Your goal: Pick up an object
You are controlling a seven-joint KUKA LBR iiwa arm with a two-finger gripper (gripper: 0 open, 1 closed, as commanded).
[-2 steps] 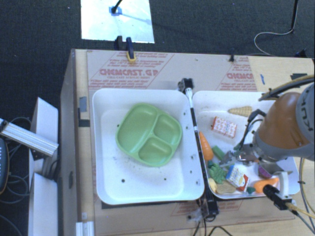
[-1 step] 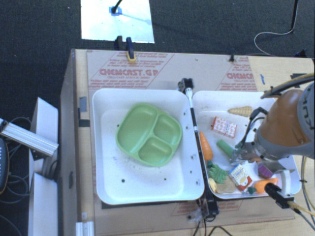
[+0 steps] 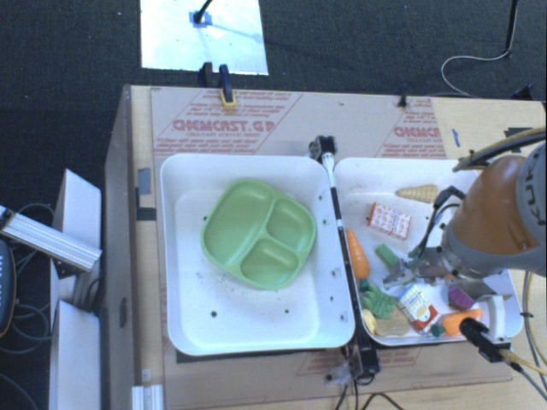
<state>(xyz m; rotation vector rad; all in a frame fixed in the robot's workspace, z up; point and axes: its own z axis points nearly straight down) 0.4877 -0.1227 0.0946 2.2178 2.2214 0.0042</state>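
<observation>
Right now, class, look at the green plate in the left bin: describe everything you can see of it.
The green plate is a light green divided tray, plastic by its look, with rounded corners and three hollows: one large on the left, two smaller on the right. It lies flat, right side up, turned at a slant, on the floor of the left bin, near the middle and nearer the far side. Nothing lies in its hollows, and nothing but the bin touches it.

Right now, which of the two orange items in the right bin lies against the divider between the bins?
The carrot, lying lengthwise along the divider. The other orange piece sits near the bin's front right corner.
</observation>
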